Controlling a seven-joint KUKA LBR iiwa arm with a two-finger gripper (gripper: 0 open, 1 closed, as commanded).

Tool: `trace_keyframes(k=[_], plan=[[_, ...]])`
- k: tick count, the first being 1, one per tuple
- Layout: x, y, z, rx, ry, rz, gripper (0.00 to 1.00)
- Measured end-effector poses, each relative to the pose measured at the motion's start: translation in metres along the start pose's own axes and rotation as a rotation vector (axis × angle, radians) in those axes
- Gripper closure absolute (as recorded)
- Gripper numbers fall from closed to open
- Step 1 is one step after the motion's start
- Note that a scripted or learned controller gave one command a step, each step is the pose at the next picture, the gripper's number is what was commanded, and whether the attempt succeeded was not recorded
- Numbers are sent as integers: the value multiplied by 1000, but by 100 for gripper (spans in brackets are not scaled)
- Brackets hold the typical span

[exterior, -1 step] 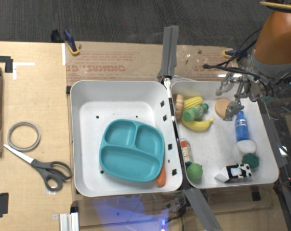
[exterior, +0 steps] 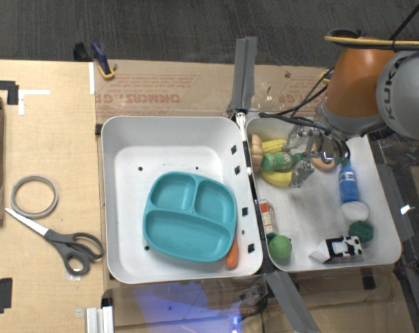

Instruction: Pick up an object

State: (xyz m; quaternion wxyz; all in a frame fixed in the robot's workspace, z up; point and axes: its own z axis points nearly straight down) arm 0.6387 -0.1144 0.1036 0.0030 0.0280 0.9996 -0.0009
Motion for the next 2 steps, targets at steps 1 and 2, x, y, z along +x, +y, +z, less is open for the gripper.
trace_keyframes(k=[1, 2], plan=[[7, 10, 7, 11, -1, -9, 0], [43, -80, 11, -1, 3, 16, 0]])
